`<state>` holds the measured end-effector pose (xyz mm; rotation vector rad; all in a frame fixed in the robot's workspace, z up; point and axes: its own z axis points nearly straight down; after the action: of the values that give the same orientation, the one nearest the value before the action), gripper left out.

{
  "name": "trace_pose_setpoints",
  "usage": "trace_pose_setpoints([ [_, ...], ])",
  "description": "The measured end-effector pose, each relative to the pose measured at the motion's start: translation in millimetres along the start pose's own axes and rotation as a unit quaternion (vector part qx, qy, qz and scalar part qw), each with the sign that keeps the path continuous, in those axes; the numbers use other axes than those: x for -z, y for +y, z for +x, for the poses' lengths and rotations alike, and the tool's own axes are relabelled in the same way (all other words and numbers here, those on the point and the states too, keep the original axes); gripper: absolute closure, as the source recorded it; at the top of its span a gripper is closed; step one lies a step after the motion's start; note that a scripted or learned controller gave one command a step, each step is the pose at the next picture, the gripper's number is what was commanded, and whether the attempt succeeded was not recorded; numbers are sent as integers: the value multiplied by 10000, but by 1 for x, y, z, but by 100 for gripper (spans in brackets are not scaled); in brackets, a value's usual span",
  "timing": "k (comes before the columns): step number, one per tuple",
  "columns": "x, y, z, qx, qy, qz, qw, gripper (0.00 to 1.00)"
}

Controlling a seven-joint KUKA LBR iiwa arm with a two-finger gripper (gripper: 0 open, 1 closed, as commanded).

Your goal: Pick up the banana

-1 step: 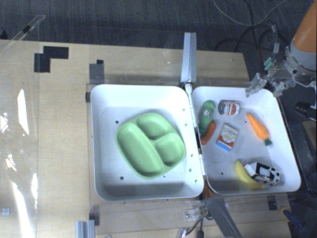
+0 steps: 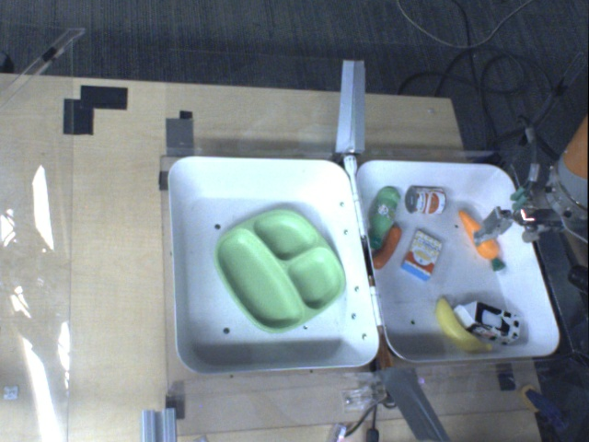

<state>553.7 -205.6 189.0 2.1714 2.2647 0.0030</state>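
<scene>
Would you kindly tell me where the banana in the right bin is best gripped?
Probably mid-body, from above. The banana lies flat, curving toward the near wall, and a black-and-white item crowds its right end, so its left half looks freer.

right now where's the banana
The banana lies in the right bin, near its front edge, touching a black-and-white object on its right, below the small carton.

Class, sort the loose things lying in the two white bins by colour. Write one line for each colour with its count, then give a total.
Green: 2, the divided plate and a green vegetable
Orange: 2, one carrot and a second carrot
Yellow: 1, the banana
Red and white: 2, a can and a small carton
Black and white: 1, a small object beside the banana
Total: 8
</scene>
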Motion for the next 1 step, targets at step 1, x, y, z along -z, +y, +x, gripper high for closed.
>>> trace_pose_setpoints([
  [1, -53, -52, 94, -302, 8, 10, 9995, 0],
])
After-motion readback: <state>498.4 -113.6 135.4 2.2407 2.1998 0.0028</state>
